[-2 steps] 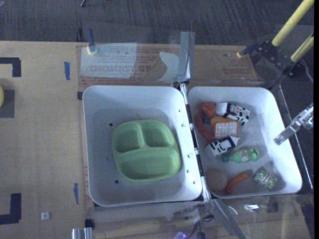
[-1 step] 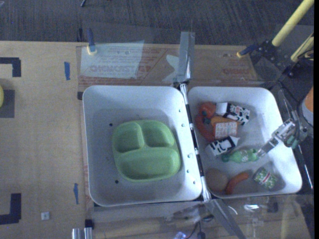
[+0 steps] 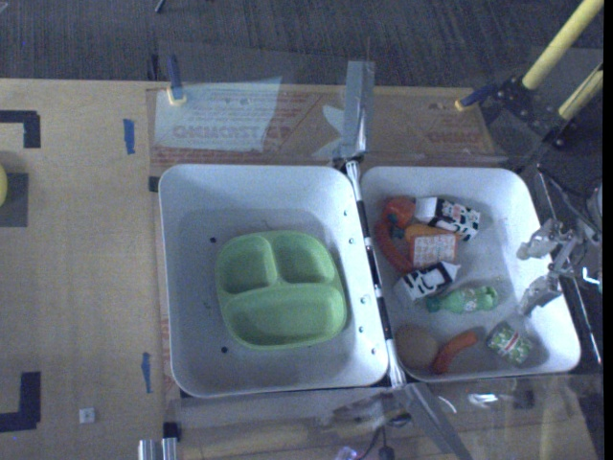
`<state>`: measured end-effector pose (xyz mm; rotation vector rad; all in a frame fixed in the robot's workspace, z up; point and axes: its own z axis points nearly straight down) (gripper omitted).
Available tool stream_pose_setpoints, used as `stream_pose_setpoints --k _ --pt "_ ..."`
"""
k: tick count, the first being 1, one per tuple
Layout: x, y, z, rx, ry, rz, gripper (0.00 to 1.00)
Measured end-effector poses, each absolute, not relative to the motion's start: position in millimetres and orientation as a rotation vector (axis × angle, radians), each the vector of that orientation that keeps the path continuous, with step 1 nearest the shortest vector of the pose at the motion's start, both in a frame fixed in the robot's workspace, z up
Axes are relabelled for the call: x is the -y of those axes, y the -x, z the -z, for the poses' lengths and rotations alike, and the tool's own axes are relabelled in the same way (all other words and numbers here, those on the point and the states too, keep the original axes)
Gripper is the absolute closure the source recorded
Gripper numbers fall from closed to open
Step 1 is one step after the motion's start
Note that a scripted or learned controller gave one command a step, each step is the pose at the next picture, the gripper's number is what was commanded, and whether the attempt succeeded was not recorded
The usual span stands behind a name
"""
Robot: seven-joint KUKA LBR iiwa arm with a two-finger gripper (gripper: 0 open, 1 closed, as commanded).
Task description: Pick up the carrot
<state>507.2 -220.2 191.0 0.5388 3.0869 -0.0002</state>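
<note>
A slim orange-red piece that looks like the carrot lies near the front wall of the right bin. It rests beside a brown rounded lump. My gripper hovers over the bin's right side, up and to the right of the carrot and well apart from it. Its fingers are spread open with nothing between them.
The right bin also holds a green bottle, a green packet, two cow-patterned cartons, an orange carton and a curved red piece. A green divided plate lies in the left bin.
</note>
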Motion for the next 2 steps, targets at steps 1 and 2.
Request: stream_pose_setpoints --k 1,2 --pt "220.2 -507.2 -191.0 -3.087 -0.538 0.000 0.00" --pt "220.2 -507.2 -191.0 -3.087 -0.538 0.000 0.00"
